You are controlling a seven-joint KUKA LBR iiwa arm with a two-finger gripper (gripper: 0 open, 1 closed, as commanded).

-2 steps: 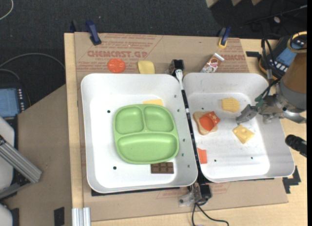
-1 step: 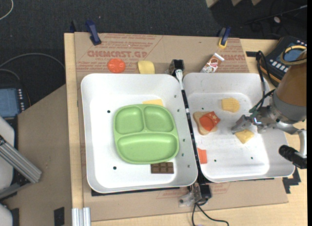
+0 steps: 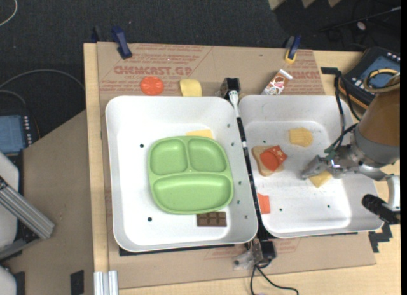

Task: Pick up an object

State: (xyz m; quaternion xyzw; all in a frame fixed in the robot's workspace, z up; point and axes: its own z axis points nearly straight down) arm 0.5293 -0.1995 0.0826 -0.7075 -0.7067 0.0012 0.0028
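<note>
The grey two-finger gripper (image 3: 316,171) sat low over a pale yellow block (image 3: 321,179); whether it gripped, I cannot tell; nothing was lifted yet.

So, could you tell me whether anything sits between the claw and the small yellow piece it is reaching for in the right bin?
Nothing visible does. The claw is right at the yellow piece on the floor of the right bin, seemingly touching it. The red and tan toy and the tan piece lie apart, to the camera's left.

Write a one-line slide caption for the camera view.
The pincer reaches into the right bin beside a yellow piece; the green divided plate sits in the left bin.
</note>
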